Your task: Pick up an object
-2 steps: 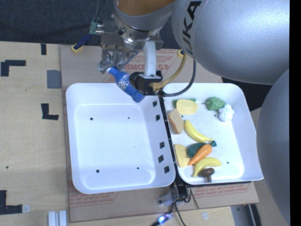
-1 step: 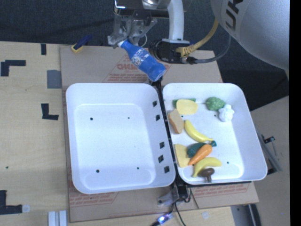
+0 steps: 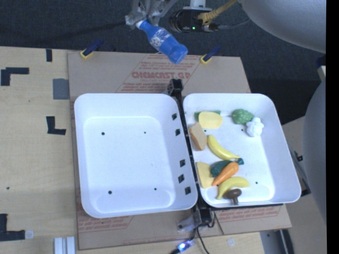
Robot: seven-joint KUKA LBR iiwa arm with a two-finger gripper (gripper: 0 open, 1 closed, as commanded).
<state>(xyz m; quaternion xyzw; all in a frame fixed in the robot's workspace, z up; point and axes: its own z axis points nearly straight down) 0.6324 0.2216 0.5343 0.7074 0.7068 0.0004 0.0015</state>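
High above the bench's far edge, my gripper is shut on the cap end of a blue plastic bottle. The bottle hangs tilted, its body pointing down and to the right, clear of both bins. In the right bin lie several toy foods: a yellow piece, a green broccoli, a small white figure, a bread slice, a banana, a carrot, a second banana and a brown mushroom.
The left bin sits beside the right one, joined by a black divider. Both rest on a cardboard sheet held by yellow-blue clamps. The grey arm fills the upper right corner.
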